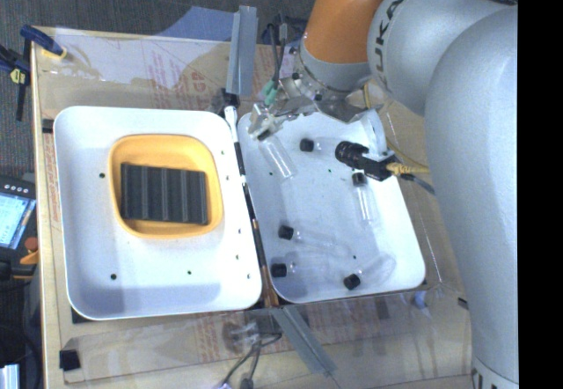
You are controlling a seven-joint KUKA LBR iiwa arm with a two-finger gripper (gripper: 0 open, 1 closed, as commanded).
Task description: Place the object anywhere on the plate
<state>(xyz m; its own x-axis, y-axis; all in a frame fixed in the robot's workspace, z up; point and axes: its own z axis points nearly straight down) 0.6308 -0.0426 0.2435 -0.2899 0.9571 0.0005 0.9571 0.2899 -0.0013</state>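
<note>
Apparently the object to move is one of several clear plastic tubes with black caps lying loose in the right bin (400,242), and the nearest clear tube (276,155) lies just below the gripper (266,117), which hangs over that bin's far left corner. Whether the gripper is closed or released cannot be told from this slant, and nothing is seen held in it. The yellow plate (164,144) sits in the left bin (79,273), with a dark ridged insert (165,194) at its middle. Such a tube is probably light, stiff and slick, and apt to roll, so a grasp across its middle, square to its length, looks safest.
</note>
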